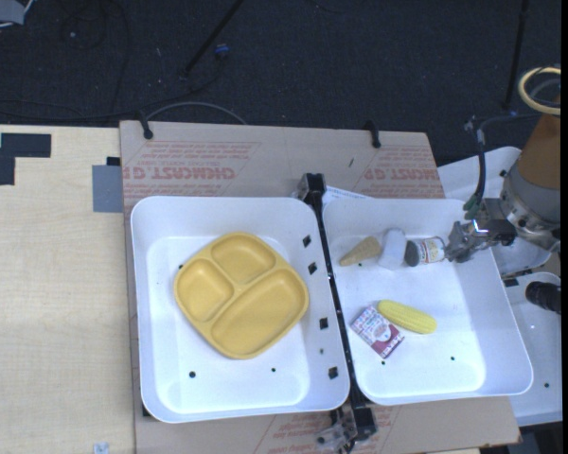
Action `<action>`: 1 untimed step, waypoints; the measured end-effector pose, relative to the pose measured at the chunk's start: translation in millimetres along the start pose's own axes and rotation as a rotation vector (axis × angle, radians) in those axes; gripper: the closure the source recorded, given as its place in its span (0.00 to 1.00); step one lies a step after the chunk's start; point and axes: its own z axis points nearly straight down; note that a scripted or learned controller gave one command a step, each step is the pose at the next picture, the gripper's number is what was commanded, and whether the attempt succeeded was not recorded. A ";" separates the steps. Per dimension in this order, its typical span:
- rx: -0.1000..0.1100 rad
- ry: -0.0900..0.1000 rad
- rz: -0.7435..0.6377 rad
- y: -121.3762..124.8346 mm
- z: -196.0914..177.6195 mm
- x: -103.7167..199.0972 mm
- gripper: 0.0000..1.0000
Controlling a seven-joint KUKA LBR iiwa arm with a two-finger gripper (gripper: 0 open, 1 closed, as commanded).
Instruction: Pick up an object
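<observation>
Gripper [470, 237] at right bin [492, 348] far edge, just beside small bottle [424, 251] (lying flat). Can't tell its grasp state. Corn [407, 317] untouched.

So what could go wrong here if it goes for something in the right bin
The gripper sits at the right bin far rim, beside a small bottle that lies on its side and may roll away. The bottle, a white cup and a tan wedge crowd together, so the fingers could knock neighbours. The flat packet offers little to grip.
</observation>
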 end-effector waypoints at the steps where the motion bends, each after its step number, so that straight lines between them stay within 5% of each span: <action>1: 0.002 0.001 -0.002 10.1 -8.7 49.6 1.00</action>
